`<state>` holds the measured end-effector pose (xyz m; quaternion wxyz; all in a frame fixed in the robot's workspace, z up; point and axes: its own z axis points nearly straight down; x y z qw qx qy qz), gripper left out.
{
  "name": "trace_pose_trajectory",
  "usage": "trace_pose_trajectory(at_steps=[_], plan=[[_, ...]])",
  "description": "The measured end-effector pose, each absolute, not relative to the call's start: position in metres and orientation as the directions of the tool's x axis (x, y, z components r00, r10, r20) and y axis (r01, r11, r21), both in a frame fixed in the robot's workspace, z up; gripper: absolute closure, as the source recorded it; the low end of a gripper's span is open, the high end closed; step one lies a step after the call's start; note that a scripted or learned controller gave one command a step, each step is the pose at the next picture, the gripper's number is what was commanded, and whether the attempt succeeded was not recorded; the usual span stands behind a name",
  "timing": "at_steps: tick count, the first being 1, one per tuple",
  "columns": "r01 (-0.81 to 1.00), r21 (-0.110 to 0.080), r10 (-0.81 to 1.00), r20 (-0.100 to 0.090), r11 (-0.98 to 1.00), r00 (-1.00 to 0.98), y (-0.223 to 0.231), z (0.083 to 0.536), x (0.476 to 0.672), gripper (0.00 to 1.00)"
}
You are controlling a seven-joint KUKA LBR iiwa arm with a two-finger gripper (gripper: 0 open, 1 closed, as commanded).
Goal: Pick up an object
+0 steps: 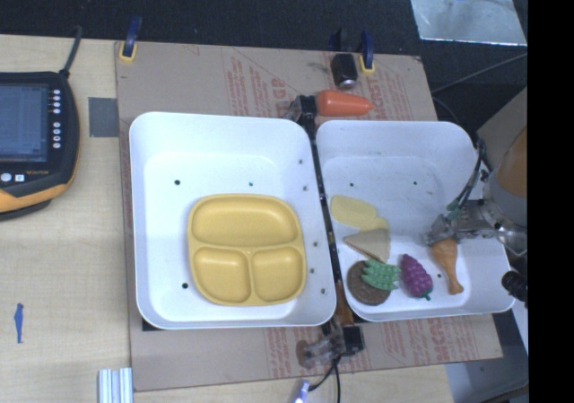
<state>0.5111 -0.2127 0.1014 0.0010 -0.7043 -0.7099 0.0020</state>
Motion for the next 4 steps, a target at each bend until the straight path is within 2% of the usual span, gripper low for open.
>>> trace_pose_trajectory(at_steps=[1,2,3,4], plan=[[1.000,0.001,1.000,0.001,0.005,-0.005,-0.169,0.200,0.606,1.00],[1.000,-0.004,1.000,0.000,0.006,-0.006,-0.125,0.195,0.573,1.00],[1.000,-0.004,1.000,0.000,0.006,-0.006,-0.048,0.224,0.541,1.00],[1.000,-0.005,1.000,0.000,0.005,-0.005,-0.049,0.223,0.541,0.00]])
